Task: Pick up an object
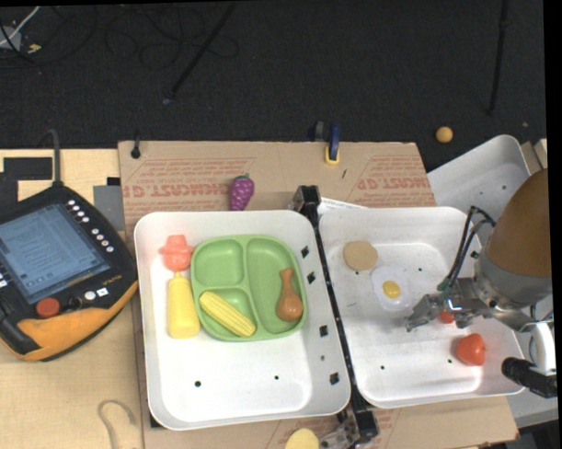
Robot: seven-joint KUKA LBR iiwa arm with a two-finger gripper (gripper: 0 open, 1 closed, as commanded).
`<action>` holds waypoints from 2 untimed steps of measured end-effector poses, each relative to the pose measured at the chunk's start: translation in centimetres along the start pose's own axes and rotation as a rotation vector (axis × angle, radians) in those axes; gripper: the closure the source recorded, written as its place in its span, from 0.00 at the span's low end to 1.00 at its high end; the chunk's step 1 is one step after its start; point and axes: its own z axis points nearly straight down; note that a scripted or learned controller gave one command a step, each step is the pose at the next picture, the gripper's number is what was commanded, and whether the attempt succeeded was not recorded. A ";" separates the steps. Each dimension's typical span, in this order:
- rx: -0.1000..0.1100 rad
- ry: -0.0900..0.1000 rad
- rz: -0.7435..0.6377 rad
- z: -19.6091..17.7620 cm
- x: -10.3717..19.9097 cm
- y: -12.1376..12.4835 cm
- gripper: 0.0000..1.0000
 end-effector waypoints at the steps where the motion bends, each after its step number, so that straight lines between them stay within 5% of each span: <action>1: 0.000 0.001 0.004 4.8 0.7 0.5 0.00; 2: -0.003 -0.001 0.003 6.1 0.8 0.4 0.00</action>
